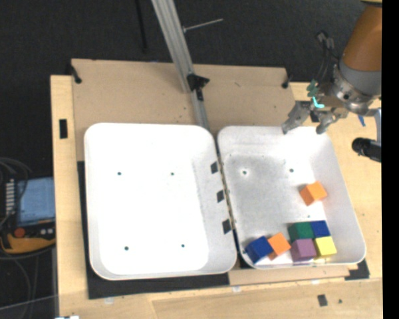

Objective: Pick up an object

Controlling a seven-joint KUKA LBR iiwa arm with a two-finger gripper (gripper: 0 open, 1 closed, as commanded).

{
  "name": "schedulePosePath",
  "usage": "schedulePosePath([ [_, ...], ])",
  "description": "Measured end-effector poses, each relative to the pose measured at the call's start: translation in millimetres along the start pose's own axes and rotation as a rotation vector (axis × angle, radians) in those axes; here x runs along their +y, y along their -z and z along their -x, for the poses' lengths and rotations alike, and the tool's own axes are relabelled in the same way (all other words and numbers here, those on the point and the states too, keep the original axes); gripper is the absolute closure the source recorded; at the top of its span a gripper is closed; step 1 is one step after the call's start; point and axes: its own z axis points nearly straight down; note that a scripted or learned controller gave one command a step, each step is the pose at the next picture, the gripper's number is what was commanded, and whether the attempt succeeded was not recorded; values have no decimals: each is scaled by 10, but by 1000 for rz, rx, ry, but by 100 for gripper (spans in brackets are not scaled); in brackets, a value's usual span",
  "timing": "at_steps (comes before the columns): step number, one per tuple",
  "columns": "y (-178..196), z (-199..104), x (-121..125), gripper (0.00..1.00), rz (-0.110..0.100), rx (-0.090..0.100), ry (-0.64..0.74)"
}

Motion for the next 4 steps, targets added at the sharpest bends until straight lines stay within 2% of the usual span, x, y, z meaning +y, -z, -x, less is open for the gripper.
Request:
schedulePosePath([
  [1,32,8,6,0,4,-4,2],
  [2,-581,31,55,0,-1,-2,1],
  [4,-1638,132,113,0,2,-3,0],
])
